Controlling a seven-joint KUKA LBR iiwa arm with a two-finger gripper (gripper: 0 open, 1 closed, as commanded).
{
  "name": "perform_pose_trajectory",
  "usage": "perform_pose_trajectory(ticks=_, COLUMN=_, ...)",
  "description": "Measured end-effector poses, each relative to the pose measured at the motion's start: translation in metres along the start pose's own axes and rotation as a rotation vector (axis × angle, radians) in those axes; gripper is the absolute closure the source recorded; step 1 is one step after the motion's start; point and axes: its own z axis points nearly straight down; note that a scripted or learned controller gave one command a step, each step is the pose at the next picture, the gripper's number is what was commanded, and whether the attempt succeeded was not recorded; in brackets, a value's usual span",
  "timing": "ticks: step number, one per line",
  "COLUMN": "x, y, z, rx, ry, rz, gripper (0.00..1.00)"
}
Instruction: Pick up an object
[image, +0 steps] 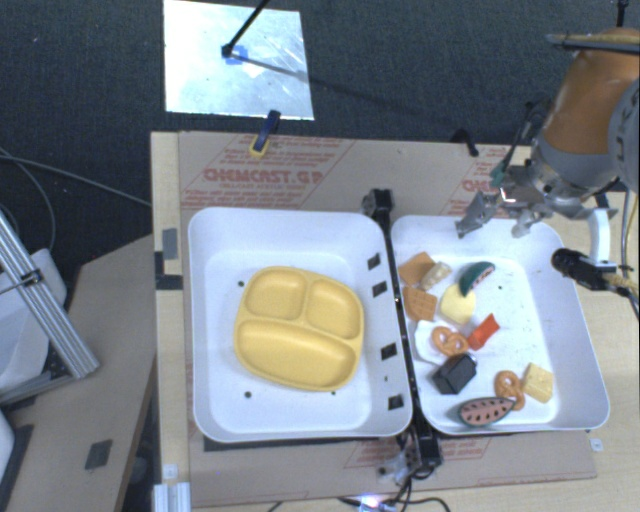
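Note:
My gripper (497, 222) hangs over the far edge of the right bin (575, 330), open, with nothing between its fingers. Several toy foods lie in that bin below it. A tan cracker piece (420, 269) and a waffle square (420, 303) sit at the left. A green-and-red slice (476, 273) lies beside a yellow fruit (458, 304). Nearer the front are an orange-red wedge (484, 331), a pretzel (449, 342), a black block (455, 374), a second pretzel (508, 383), a cheese cube (538, 382) and a watermelon slice (487, 410).
The left bin (215, 250) holds a yellow divided plate (298, 328). A black hinge strip (392, 300) runs between the bins. A shiny sheet (238, 60) lies on the dark floor beyond the bench, and a metal frame (40, 310) stands at the left.

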Motion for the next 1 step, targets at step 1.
perform_pose_trajectory(ticks=1, x=-0.0354, y=-0.049, z=0.1346, rx=0.014, ry=0.001, rz=0.007, gripper=0.0)
